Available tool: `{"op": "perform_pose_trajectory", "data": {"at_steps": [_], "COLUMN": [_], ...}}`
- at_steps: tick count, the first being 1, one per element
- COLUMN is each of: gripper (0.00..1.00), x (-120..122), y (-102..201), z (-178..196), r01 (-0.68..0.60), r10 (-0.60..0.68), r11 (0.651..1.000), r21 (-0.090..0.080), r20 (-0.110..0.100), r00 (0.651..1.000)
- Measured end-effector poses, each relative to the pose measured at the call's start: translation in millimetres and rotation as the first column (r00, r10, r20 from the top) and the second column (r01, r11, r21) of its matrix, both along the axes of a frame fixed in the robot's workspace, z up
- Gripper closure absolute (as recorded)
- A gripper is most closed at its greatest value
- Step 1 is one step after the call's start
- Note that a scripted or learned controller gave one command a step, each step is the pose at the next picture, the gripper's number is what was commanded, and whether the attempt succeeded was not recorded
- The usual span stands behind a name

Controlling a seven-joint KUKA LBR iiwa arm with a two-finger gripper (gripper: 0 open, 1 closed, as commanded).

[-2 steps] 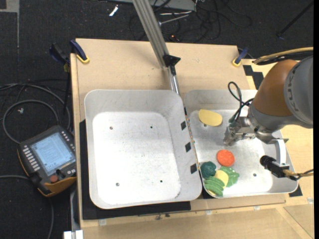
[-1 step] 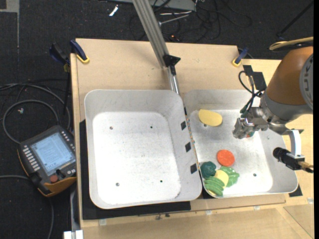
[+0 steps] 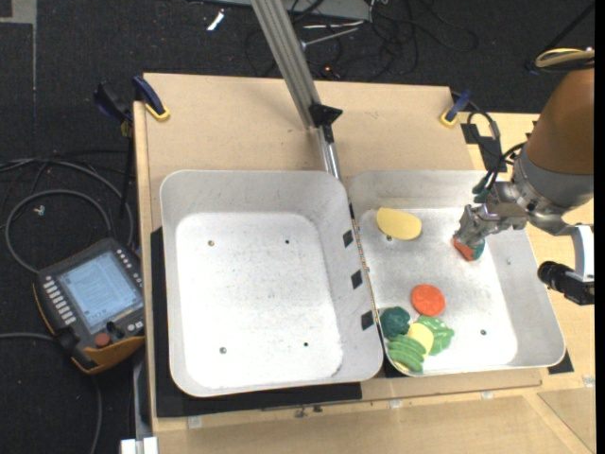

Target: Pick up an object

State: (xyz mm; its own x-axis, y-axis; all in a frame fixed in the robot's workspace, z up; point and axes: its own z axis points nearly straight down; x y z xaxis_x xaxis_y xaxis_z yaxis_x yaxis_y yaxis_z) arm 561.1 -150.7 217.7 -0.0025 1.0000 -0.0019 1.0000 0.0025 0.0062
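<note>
My gripper (image 3: 470, 235) hangs over the upper right part of the right bin (image 3: 529, 339). A small red and teal object (image 3: 466, 248) sits right at its tip, touching or just under it. To its left lies a yellow lump (image 3: 398, 223). Lower in the bin rests an orange-red round piece (image 3: 428, 299). Near the front left corner a dark green piece (image 3: 395, 323), a pale yellow piece (image 3: 422, 337) and light green pieces (image 3: 408, 353) are bunched together.
The left bin (image 3: 189, 206) lies beside the right one, sharing a raised middle wall (image 3: 357, 253). A metal pole (image 3: 293, 60) slants in from the top to the bins' back edge. A teach pendant (image 3: 90, 296) lies on the floor at the left.
</note>
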Motion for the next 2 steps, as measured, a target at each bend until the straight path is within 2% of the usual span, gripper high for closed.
{"op": "perform_pose_trajectory", "data": {"at_steps": [2], "gripper": [1.00], "x": [21.1], "y": [104.8], "z": [7.0], "r01": [-0.007], "r10": [0.007], "r11": [1.000], "r21": [0.004], "r20": [-0.004], "r00": [1.000]}}
